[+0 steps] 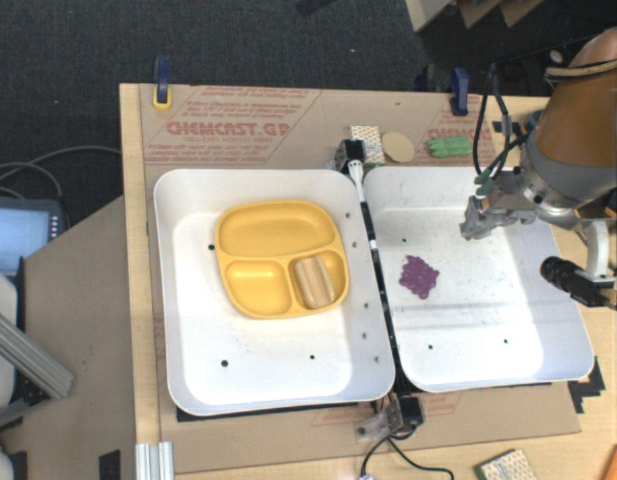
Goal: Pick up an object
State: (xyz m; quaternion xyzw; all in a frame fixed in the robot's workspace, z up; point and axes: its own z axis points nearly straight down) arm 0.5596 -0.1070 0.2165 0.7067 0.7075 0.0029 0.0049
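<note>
A small purple bunch of grapes [419, 275] lies on the floor of the right bin [528, 363], near its left side. A yellow divided plate [278, 256] sits in the left bin [188, 298], with a tan bread-like piece [311, 280] in its lower right compartment. My gripper [474, 222] hangs over the right bin's upper middle, up and to the right of the grapes and apart from them. Nothing shows between its tips.
The grey and orange arm [578, 118] comes in from the upper right. A black fixture [578, 278] sticks over the right bin's right edge. Behind the bins on the board lie a tan disc [397, 147] and a green piece [449, 147].
</note>
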